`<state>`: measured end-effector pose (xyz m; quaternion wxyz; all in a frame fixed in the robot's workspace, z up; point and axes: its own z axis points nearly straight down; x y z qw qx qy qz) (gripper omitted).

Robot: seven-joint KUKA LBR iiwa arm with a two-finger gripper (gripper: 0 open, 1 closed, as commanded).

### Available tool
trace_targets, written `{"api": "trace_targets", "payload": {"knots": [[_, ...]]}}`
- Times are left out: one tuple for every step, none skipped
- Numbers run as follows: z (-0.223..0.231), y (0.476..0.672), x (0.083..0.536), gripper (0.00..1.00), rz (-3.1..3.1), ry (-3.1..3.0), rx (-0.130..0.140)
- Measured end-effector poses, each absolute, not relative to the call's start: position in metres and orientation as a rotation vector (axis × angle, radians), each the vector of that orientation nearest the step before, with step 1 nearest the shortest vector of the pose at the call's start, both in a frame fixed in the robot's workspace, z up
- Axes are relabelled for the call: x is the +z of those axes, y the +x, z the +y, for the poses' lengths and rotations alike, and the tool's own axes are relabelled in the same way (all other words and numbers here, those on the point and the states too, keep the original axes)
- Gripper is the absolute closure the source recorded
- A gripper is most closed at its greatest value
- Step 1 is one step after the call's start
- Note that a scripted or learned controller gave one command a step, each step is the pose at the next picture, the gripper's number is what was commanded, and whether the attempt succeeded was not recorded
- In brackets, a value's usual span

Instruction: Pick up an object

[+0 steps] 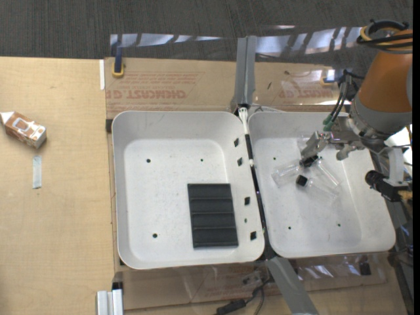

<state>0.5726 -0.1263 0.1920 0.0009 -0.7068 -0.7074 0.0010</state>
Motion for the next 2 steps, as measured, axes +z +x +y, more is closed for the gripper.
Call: {"api": "trace_targets", "payload": {"knots": [[-0.1714, 0.6131, 0.0914, 0.0, -2.288, -2.153, 0.002], [-0.1725, 0.6128, 0.1004, 1.0, -2.285, -2.156, 0.002]]}}
